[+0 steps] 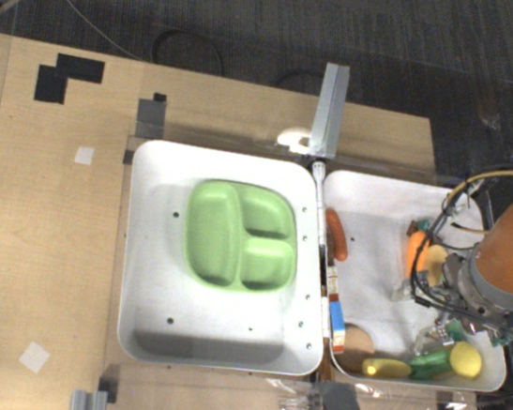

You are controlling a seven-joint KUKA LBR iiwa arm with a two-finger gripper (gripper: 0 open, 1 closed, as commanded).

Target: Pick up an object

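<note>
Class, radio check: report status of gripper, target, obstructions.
Gripper low in right bin, near corner. Green item and yellow ball just below it, nothing visibly held. Items crowded together.

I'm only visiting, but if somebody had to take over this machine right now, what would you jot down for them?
End effector: low in the right bin, over its near right corner; whether it is open or shut can't be told.
Things: a green divided tray lies in the left bin. The right bin holds a sausage-like piece by the divider, an orange item, and along the near wall a yellow piece, a green piece and a yellow ball.
Done: no grasp is visible.
Left: pick up one object.
</note>
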